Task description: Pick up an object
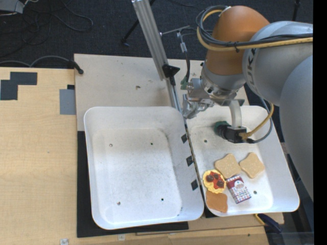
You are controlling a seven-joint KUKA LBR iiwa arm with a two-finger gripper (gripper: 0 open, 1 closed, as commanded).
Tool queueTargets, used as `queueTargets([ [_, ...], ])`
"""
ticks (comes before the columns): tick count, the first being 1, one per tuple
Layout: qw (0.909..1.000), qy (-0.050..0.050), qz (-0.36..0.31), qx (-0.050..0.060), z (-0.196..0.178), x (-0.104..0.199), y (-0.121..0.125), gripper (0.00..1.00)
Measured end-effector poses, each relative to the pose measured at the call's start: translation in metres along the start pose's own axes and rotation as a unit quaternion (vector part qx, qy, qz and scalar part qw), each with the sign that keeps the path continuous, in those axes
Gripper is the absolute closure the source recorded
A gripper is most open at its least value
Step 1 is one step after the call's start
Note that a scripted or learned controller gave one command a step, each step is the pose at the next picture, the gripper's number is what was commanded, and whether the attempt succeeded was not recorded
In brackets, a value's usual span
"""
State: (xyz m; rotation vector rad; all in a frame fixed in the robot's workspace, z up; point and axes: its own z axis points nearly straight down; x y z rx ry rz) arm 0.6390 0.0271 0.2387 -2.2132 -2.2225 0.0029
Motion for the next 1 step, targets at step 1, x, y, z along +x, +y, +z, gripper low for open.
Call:
queueTargets([
  [1,1.0000,-0.001,0.000,-0.002,0.0015,0.0445,0.0170,1.00],
])
